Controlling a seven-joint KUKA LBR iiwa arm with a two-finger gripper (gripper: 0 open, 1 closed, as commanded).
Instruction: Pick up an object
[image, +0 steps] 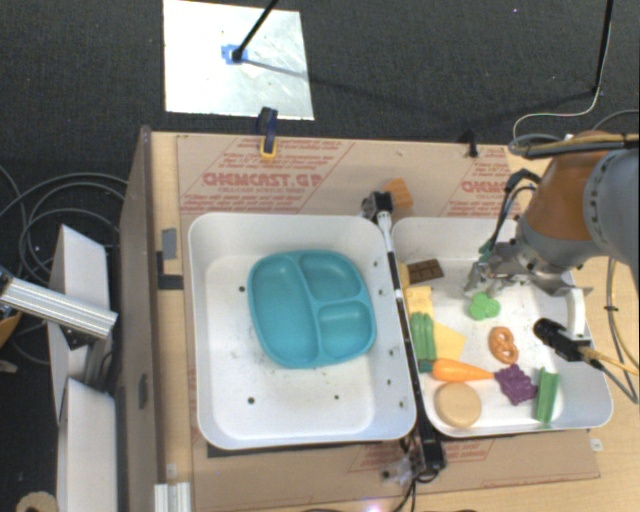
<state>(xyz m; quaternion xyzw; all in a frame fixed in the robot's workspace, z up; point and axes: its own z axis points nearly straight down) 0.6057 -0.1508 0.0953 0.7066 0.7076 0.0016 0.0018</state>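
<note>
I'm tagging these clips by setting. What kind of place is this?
Probably a robotics lab's grasping test bench: a robot arm reaches over two white bins, toy food such as a plastic carrot fills one, and loose cables trail over dark carpet.

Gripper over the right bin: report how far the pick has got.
Done: the arm has reached into the right bin, and the gripper sits just above the small green toy. In hand: nothing visibly held; the green toy lies on the bin floor. Left: the grasp and lift. The carrot, pretzel and grapes lie untouched.
</note>
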